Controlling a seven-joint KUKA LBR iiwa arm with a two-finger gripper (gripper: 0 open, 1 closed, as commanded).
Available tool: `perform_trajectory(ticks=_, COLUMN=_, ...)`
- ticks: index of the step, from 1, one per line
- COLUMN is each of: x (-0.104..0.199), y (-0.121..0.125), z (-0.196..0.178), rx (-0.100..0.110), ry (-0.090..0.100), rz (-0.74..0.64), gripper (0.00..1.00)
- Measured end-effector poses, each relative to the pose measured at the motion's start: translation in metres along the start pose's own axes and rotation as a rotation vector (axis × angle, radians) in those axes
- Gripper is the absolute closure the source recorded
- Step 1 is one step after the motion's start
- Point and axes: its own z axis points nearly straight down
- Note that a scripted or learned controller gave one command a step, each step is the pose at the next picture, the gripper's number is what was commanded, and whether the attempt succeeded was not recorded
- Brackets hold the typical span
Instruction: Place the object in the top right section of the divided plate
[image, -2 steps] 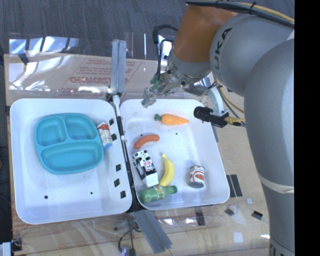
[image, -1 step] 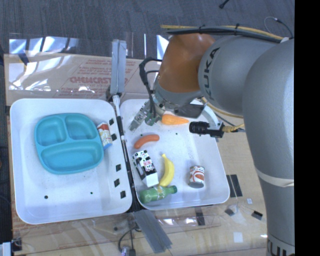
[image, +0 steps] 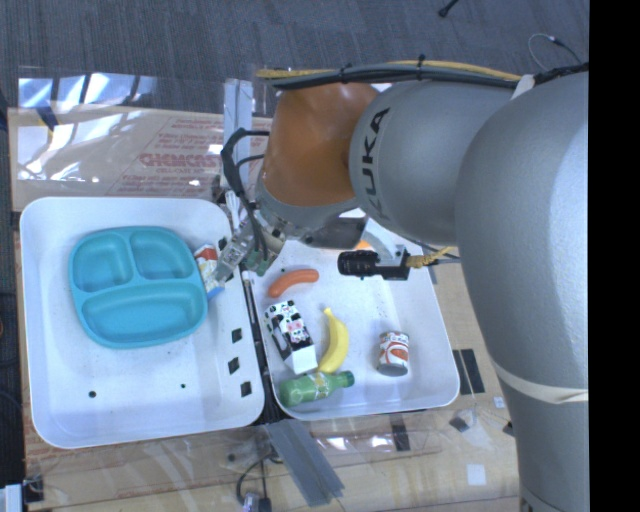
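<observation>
We see the blue divided plate (image: 135, 283) lying in the left bin (image: 60, 400), and all its sections look bare, so the placing is not yet done. The gripper (image: 235, 255) hangs over the inner edge of this bin, just beside the plate's right rim. A small red and white object (image: 207, 262) sits at its tip, perhaps carried, but we cannot tell if it is truly gripped. What remains, we judge, is the short move over the top right section and the release.
</observation>
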Motion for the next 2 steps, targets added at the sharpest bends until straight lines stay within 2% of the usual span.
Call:
perform_trajectory(ticks=1, x=-0.0091, y=0.0790, z=-0.0015, rx=-0.002, ry=-0.004, rz=-0.289, gripper=1.00)
perform_trajectory(ticks=2, x=-0.0095, y=0.0786, z=-0.0014, rx=-0.002, ry=-0.004, rz=-0.288, gripper=0.00)
